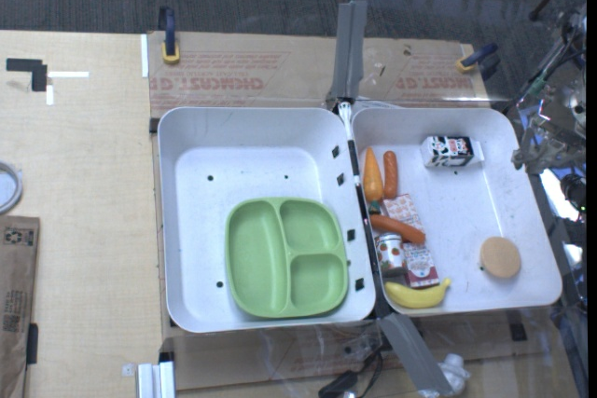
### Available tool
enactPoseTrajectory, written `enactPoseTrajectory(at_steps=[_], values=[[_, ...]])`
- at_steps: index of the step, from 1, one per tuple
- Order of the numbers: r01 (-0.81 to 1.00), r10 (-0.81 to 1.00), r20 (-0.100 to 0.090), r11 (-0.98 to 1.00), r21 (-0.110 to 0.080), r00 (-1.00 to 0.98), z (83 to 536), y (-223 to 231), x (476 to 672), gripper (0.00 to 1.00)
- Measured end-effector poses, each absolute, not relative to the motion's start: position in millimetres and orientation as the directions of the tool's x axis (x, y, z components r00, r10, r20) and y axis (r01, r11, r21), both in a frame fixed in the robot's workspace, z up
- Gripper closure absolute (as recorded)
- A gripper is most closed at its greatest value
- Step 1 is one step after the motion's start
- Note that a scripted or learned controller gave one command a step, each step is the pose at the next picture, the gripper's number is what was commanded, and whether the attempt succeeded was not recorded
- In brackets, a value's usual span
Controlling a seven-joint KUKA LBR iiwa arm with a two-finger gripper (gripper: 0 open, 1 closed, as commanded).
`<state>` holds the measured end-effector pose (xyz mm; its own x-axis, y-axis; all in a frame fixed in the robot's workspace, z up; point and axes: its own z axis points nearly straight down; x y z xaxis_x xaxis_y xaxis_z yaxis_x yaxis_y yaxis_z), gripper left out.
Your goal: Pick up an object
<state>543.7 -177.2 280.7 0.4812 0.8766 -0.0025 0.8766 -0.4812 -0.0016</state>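
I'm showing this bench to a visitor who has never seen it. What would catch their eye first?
Most likely the green divided plate, lying alone in the left bin. Next, the toy food crowded along the left wall of the right bin: two carrots, small packets and a can, and a banana at the near corner. A black-and-white carton and a round tan cookie sit apart further right.
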Motion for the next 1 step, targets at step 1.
enactPoseTrajectory(at_steps=[1], values=[[0.726, 0.726, -0.004, -0.688, -0.005, 0.688, 221.1, -163.9, 577.0, 1.00]])
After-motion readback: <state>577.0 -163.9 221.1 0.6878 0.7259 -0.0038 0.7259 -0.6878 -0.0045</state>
